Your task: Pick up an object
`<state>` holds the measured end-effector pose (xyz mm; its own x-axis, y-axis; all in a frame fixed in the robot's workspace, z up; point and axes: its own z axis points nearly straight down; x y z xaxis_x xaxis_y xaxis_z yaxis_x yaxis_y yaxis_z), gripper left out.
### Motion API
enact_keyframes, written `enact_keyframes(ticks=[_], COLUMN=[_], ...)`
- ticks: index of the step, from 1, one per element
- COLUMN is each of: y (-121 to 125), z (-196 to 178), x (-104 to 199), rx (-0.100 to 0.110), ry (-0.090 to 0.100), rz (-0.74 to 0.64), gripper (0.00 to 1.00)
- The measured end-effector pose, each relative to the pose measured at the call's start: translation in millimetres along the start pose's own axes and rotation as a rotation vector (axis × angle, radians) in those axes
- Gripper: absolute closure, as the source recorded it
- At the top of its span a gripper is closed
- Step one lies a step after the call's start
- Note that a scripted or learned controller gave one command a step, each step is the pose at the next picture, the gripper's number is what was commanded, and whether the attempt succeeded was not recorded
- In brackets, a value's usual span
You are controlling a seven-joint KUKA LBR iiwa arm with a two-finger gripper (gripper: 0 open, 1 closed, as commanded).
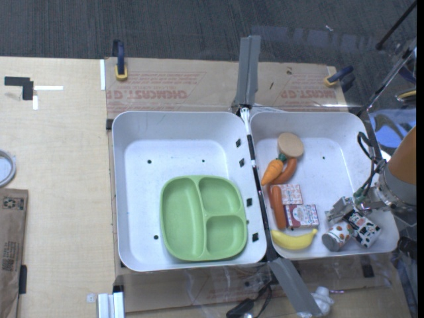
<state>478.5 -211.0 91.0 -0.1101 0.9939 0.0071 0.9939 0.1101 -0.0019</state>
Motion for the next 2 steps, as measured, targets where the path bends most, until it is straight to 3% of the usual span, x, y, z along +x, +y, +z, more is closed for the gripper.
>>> enact_keyframes(ticks=[1, 2], y=[-0.2, 72.7], z=[-8.6, -108.6], x=[-1.7, 28.9], rx=[0.000, -0.001], ry=[-0.004, -0.008], rz=[0.005, -0.052], gripper=[1.00, 1.00])
